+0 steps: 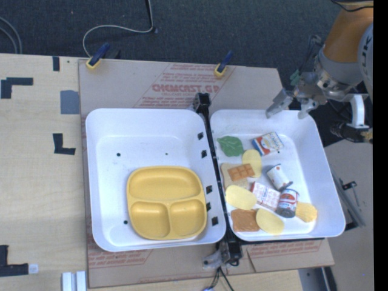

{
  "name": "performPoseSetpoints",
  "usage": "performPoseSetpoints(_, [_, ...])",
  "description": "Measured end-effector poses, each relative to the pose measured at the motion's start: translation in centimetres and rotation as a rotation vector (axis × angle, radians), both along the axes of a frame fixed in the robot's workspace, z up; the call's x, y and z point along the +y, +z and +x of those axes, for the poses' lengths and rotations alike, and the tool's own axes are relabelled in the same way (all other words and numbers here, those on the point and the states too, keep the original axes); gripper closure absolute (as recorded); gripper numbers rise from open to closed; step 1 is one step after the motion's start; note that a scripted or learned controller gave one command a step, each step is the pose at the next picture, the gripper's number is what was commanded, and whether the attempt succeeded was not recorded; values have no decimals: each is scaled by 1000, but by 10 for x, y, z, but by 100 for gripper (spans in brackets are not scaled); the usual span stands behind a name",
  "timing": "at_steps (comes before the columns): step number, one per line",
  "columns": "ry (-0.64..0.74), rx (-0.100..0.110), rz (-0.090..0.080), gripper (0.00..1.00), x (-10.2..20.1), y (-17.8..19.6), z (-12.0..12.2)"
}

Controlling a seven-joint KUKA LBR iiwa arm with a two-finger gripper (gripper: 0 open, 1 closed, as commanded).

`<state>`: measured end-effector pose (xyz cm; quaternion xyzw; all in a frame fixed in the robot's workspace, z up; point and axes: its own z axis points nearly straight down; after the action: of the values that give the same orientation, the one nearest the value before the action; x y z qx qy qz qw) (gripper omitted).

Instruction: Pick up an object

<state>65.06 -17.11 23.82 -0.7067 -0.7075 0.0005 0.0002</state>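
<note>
Toys (262, 193) crowd the right bin's (324, 162) near edge: light, stiff, slippery plastic. Grip sideways. Fingers (276, 108) spread, empty, above its far edge.

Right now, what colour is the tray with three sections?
Yellow; the tray shows best in the camera view.
</note>
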Motion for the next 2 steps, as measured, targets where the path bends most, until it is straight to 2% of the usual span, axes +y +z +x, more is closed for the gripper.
performPoseSetpoints(1, [-1, 13, 4, 0, 11, -109, -49])
performPoseSetpoints(2, [-5, -23, -5, 0, 47, -148, -88])
